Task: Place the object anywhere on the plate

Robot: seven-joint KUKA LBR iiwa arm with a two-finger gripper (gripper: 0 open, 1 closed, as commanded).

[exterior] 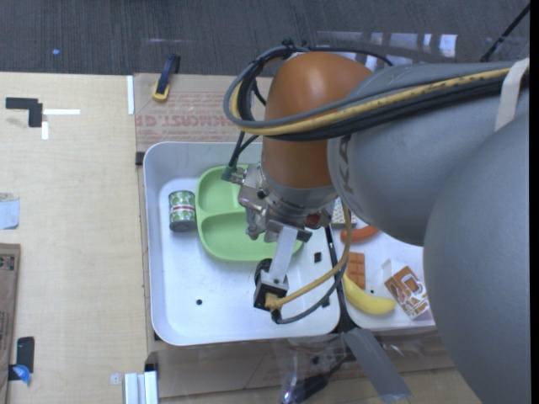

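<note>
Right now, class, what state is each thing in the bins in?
Green plate: flat in its bin, partly hidden by the arm.
Can: same bin, beside the plate, not on it.
Banana: lying in the other bin.
Snack packet: lying beside the banana.

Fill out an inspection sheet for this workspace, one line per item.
Surface: white bin on a pale bench.
Job's things: green plate in that bin; small can beside its left edge, off the plate.
Clutter: banana and snack packet in the neighbouring bin.
Grippers: gripper over the plate's right part.
Cables: black cables looped beside the arm's orange band.
Surroundings: yellow-handled tool by cardboard; dark carpet beyond.
</note>
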